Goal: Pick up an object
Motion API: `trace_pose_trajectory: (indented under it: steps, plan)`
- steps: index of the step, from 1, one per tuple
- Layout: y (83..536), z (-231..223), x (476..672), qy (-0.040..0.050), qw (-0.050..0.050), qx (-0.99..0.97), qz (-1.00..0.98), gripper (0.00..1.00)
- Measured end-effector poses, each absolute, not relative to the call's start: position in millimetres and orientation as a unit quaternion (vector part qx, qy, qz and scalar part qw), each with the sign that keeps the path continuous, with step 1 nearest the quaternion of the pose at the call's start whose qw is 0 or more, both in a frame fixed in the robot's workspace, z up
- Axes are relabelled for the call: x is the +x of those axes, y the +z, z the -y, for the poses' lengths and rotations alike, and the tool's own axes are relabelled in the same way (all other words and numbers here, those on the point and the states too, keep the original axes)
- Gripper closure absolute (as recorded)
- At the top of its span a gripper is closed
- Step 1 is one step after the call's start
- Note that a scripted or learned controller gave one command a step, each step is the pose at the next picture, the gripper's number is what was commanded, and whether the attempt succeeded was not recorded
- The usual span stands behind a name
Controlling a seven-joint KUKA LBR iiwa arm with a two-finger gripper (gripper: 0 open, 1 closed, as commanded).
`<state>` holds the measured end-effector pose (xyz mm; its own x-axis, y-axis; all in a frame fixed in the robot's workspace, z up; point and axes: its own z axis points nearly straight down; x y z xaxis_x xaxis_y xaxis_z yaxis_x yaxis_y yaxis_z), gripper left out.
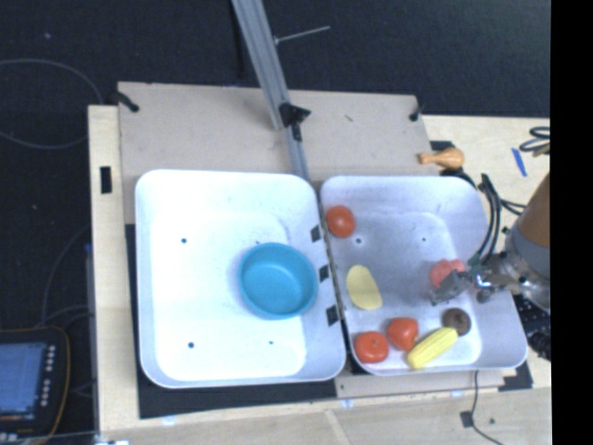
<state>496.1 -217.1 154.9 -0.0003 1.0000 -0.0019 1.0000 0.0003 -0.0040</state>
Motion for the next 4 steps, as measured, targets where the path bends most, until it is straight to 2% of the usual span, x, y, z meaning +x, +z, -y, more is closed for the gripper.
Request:
trace_pose_trajectory:
  steps: [1, 2, 4]
  plan:
    - [101, 218, 495.3, 0.0019, 0.001, -0.707, 0.707, 0.00]
    - [117, 219, 498.9, -0.0023, -0.005, -0.709, 0.705, 1.00]
    - [216, 227, 512.6, -0.0024, -0.004, -0.705, 0.709, 1.00]
